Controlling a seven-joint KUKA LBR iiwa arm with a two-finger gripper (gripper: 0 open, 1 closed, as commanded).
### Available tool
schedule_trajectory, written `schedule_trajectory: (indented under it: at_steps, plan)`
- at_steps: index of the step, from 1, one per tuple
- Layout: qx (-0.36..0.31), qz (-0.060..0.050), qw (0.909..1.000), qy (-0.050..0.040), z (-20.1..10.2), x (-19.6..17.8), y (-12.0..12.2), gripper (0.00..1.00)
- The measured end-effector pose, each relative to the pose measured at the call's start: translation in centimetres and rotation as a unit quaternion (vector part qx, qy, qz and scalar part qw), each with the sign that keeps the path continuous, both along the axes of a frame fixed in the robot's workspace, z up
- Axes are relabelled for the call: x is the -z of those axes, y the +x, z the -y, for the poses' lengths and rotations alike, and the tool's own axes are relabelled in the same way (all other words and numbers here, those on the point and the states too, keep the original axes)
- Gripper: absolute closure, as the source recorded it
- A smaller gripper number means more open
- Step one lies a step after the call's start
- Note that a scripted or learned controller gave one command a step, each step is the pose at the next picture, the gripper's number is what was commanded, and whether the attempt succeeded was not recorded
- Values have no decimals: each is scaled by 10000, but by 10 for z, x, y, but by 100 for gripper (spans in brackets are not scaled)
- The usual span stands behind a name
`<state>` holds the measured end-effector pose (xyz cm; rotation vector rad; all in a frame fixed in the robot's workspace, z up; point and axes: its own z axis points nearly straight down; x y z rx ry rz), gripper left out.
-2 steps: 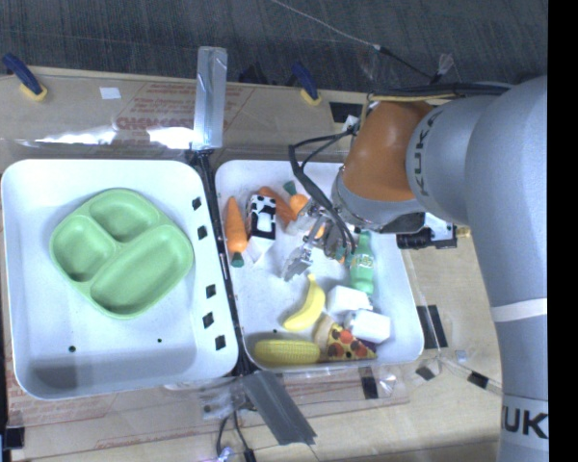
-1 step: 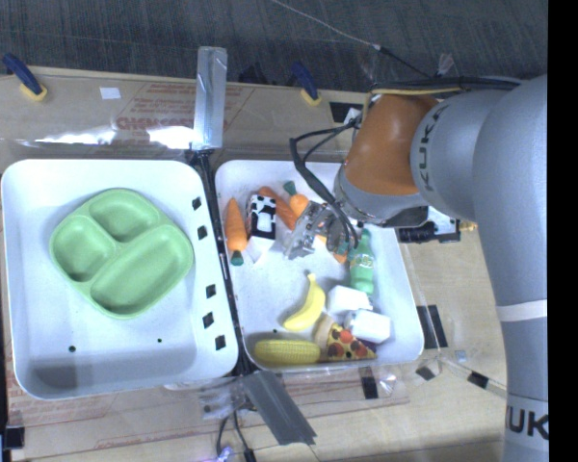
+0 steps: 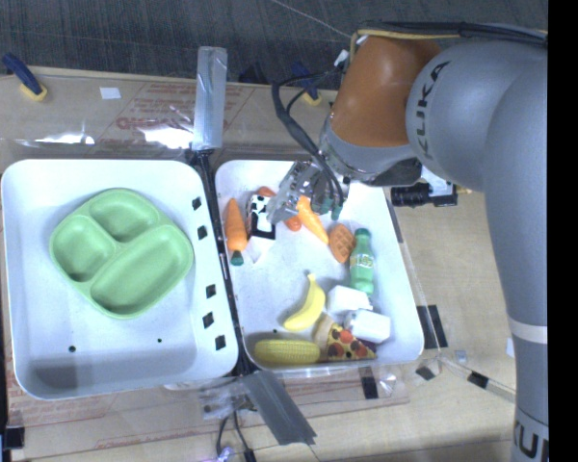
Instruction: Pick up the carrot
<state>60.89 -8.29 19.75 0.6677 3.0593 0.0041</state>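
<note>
A long orange carrot [image 3: 234,225] with a green stem end lies along the left wall of the right bin [image 3: 401,258]. A second, shorter orange carrot-like piece [image 3: 314,223] lies slantwise near the middle of the bin's far half. My gripper [image 3: 305,196] hangs low over the far part of the right bin, right above the upper end of that shorter piece and well to the right of the long carrot. The grey wrist with its orange band hides the bin's far right corner.
The right bin also holds a black-and-white toy [image 3: 261,216], a brown bread piece [image 3: 341,243], a green bottle [image 3: 362,262], a banana [image 3: 308,307], white blocks [image 3: 358,312], a pizza slice [image 3: 344,342] and a corn cob [image 3: 286,352]. A green divided plate [image 3: 121,250] sits in the left bin.
</note>
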Motion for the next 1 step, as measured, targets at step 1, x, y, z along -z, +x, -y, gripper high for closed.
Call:
schedule_trajectory:
  at_steps: [1]
  plan:
    - [2053, -72, 9787, 9, -37, 6, -28, 100]
